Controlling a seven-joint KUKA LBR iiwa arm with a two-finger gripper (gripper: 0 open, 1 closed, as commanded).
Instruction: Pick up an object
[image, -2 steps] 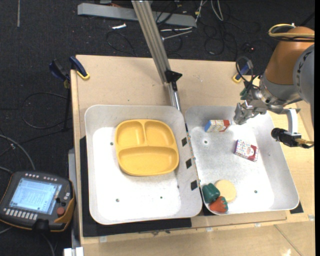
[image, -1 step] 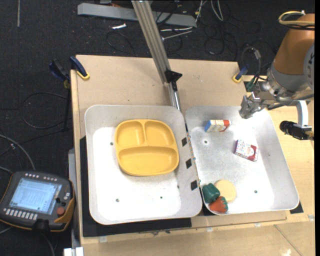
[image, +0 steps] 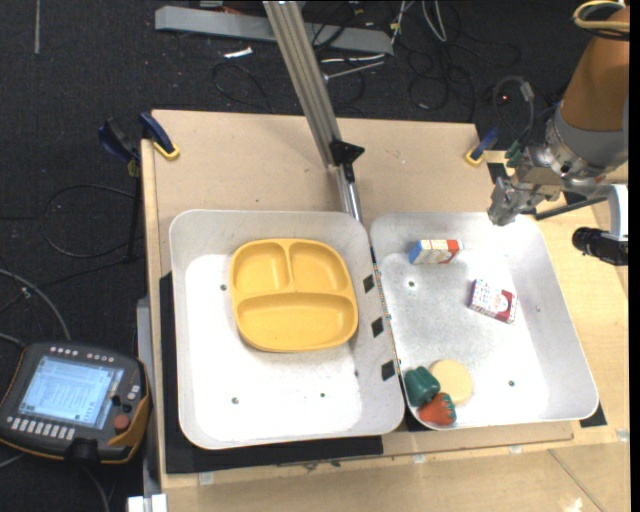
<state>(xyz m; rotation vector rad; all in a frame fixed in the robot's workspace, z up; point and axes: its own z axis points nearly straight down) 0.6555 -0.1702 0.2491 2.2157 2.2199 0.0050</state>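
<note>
Hanging over the far right corner of the right bin (image: 560, 300), the gripper (image: 503, 212) carries nothing I can see, suggesting a start toward the small box (image: 435, 251) near the far edge.

A teach pendant (image: 70, 400) with a lit screen is seen on the dark floor at lower left. Blue-and-yellow clamps (image: 150, 135) are fixed at the bench's (image: 250, 160) far corners.

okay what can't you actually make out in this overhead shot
- Gripper: small and dark in the camera view, finger state unreadable.
- Small box: print too small to read.
- Green and red pieces: clumped at the right bin's near edge, shapes unclear.
</note>
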